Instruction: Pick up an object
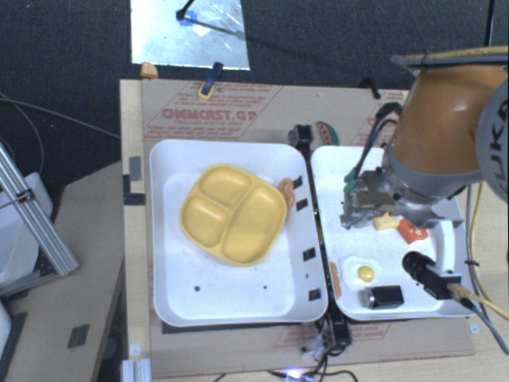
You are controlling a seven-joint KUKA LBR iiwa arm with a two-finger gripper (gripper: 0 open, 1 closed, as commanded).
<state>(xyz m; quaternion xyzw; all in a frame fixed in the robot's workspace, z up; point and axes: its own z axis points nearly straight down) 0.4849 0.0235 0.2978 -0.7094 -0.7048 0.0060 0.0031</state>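
Observation:
My gripper [355, 216] hangs low over the upper left part of the right bin [330, 165], under the grey and orange arm. Just right of it lie a pale yellow piece [387, 223] and a red piece [413, 231], partly hidden by the wrist. A toy fried egg [364, 273] lies nearer the front of the bin, and a black rectangular block [385, 296] sits just in front of the egg. I see nothing clearly held in the gripper.
The left bin [171, 293] holds a yellow divided plate [235, 213] with a small orange-brown thing [286, 188] at its right rim. The bins' shared wall [314, 213] runs just left of the gripper.

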